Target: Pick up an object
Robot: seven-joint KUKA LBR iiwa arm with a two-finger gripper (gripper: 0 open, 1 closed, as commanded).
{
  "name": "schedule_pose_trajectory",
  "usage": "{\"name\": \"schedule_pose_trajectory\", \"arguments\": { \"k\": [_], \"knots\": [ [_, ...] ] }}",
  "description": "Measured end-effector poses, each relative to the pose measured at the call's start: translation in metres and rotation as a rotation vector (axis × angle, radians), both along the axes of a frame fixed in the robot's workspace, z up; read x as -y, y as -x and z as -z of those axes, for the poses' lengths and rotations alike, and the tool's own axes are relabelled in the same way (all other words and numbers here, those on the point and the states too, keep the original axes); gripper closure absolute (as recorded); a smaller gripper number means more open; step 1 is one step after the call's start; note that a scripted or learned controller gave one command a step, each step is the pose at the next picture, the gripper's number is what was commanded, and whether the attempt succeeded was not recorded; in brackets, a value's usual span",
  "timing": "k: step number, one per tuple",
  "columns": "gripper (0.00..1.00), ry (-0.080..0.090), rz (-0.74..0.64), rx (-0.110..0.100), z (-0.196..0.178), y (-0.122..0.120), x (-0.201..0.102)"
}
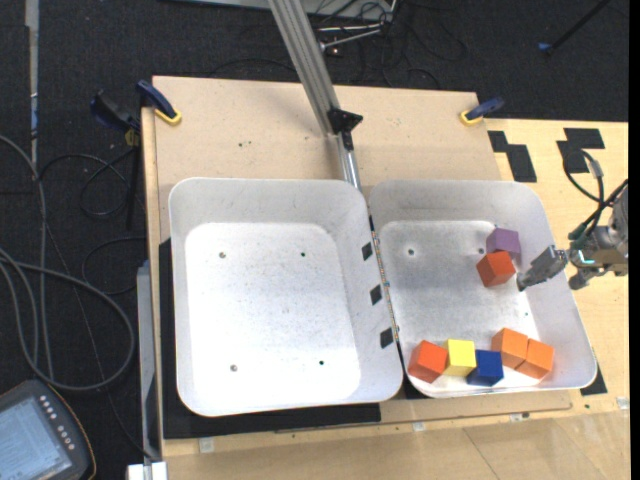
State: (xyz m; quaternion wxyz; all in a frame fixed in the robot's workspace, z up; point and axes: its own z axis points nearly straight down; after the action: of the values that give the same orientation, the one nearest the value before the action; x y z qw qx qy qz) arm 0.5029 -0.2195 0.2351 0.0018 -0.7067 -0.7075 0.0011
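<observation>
Seven blocks sit in the right bin (560, 298): a purple block (504, 240) touching a red-orange block (495, 268) mid-bin, five more along the near wall. My pincer (556, 265) hangs at the bin's right rim, just right of that pair, gripping nothing; whether it's spread I can't tell.

Overhead camera, slanting down; both bins (270, 193)
</observation>
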Motion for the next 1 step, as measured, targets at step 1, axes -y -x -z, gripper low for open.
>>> {"name": "schedule_pose_trajectory", "arguments": {
  "k": [1],
  "knots": [
    [0.00,0.001,0.000,0.004,-0.0022,-0.0009,0.0000]
  ]
}}
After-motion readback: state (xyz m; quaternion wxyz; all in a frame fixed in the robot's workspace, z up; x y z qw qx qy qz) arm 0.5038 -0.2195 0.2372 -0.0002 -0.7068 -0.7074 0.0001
